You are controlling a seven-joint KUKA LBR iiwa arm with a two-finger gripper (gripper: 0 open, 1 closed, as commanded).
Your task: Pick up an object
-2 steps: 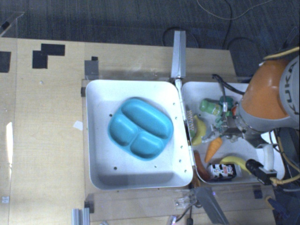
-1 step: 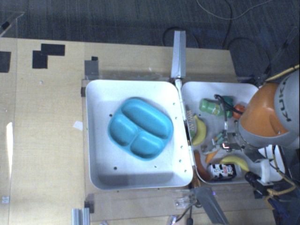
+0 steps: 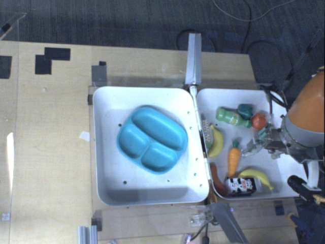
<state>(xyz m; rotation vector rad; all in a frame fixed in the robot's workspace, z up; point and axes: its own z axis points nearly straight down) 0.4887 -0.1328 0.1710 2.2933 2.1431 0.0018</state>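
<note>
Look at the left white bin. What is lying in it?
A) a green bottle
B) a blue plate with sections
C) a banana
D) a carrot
B: the blue plate with sections lies in the left bin, while the bananas, carrot and green bottle are all in the right bin.

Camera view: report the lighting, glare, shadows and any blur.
Camera view: even, soft overhead light; a pale glare streak lies on the bench at far left; the left bin holds a faint grey shadow along its near wall; the blue tray shows mild sheen; the gripper and small items in the right bin look slightly soft.
</note>
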